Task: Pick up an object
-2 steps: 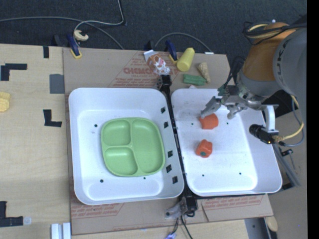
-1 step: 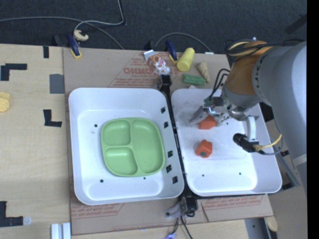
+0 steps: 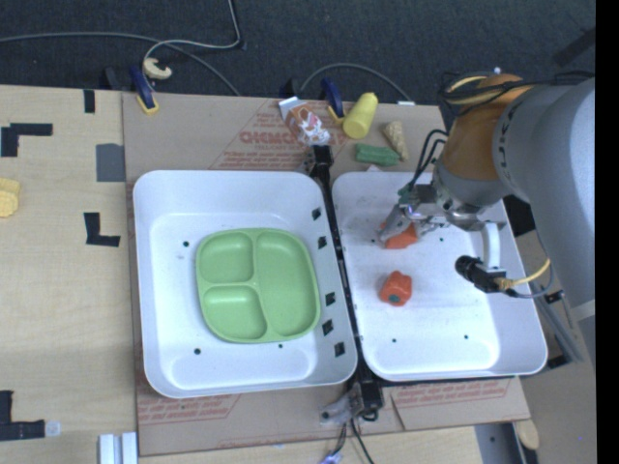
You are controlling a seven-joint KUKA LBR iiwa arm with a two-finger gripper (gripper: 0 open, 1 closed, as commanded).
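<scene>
The arm [image 3: 522,153] is reaching in from the right of the frame and bending down over the upper part of the right bin [image 3: 503,351], most likely because a small orange piece [image 3: 400,241] is lying there on the bin floor and the program is going for it. The claw [image 3: 404,222] is sitting low, right at that piece, with its tip pointing toward the lower left. The view is too small and dark at the tip to show how wide the claw is standing or whether anything is caught in it, so that cannot be told; the orange piece appears to be resting on the bin floor, touching or just under the claw tip.

The right bin is also holding a second thing, an orange-red lump with a green end [image 3: 395,288], lying below the claw near the middle of the bin and apart from it. Either of the two could serve as the thing to pick up.

The left bin [image 3: 164,211] is holding a green divided plate [image 3: 258,284], flat in its middle.

Above the bins, on the cardboard, a yellow toy [image 3: 361,114], a green piece [image 3: 374,154] and a small printed packet [image 3: 306,121] are lying outside both bins, probably out of play.
</scene>
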